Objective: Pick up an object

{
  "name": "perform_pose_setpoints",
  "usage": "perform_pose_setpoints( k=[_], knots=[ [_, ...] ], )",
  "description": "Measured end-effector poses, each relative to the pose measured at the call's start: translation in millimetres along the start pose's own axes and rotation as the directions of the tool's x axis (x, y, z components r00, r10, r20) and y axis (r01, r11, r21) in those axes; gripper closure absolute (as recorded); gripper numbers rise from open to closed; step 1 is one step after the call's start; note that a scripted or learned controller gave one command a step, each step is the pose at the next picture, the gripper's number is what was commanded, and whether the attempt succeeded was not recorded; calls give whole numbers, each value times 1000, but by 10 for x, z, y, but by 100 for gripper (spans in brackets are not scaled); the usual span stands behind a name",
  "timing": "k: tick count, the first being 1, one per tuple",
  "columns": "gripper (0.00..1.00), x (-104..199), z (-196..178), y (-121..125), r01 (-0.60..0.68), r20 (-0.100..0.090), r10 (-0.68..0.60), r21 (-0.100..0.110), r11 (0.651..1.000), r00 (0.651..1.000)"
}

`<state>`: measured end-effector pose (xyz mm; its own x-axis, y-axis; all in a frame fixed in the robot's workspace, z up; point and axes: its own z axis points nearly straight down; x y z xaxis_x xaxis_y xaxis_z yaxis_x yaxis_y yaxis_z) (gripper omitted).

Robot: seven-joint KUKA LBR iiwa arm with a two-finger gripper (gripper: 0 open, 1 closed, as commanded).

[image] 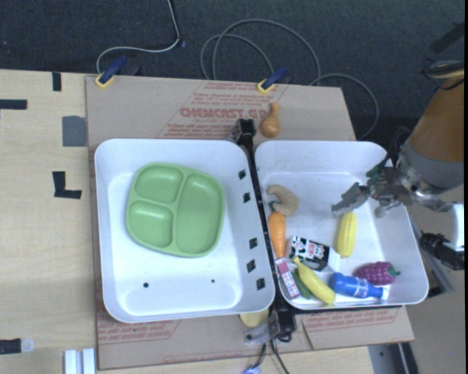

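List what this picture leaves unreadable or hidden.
- Tool, camera view: too small and blurred to judge its grip.
- Black-and-white carton: print too small to read.
- Pink packet: partly under the banana.
- Yellow thing below the bins: mostly hidden by the left bin's rim.

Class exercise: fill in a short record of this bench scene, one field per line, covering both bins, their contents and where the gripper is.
left bin: holds a green divided plate
right bin: holds toy food
items in right bin: corn cob, carrot, banana, grapes, blue bottle, black and white carton
outside the bins: small tan pear-shaped toy on the cardboard behind them
gripper: over the right bin's right side, just above the corn cob, nothing seen between its fingers
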<state>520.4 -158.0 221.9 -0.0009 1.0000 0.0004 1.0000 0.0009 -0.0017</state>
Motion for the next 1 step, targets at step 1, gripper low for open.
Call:
perform_pose_setpoints(
  k=[1],
  knots=[
    [0, -333, 1418, 292, -2, 5, 2, -8, 1000, 1000]
  ],
)
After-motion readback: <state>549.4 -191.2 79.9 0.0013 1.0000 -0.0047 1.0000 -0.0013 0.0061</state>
